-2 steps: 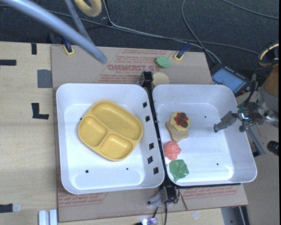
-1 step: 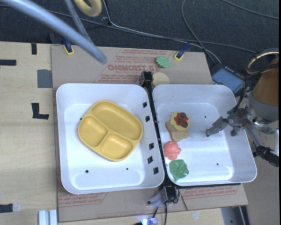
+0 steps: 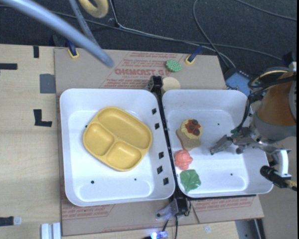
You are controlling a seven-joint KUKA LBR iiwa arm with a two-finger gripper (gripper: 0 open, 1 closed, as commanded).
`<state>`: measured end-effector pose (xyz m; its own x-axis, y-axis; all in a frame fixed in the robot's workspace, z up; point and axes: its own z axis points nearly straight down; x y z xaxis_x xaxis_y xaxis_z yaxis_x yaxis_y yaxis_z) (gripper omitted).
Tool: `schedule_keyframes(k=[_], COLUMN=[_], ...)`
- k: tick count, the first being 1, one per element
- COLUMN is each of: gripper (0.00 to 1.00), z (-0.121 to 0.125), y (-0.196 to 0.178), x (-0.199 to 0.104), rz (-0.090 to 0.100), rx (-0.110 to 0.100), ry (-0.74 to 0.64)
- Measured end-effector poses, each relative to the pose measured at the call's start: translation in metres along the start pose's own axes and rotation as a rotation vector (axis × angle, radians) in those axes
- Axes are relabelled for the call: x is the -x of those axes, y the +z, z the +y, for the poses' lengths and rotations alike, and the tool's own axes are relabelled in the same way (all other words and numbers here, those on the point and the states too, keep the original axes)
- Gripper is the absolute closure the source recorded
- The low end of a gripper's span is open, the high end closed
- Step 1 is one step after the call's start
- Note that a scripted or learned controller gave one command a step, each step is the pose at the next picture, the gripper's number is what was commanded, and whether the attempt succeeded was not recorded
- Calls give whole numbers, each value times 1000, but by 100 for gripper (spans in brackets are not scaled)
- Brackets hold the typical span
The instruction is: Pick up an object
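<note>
End effector [image 3: 218,147] low over the right bin [image 3: 214,180], clamping nothing; whether it stands apart or together cannot be told.

Grey arm [image 3: 274,114] enters from the right. Right bin holds a tan cupcake-shaped toy with red top [image 3: 190,132] at centre-left, a pink object [image 3: 183,159] below it, and a green leaf-shaped piece [image 3: 190,179] lower still, all apart from the end effector. Left bin [image 3: 74,183] contains a yellow divided tray [image 3: 117,138]. Both bins sit on the tabletop [image 3: 20,148].
</note>
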<state>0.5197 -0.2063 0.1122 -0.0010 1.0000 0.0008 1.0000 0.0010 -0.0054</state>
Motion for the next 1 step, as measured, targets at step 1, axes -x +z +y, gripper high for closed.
schedule_keyframes(k=[1], gripper=[100], z=[1], y=[-12], x=[-1], rz=[1], rx=[3], ry=[-2])
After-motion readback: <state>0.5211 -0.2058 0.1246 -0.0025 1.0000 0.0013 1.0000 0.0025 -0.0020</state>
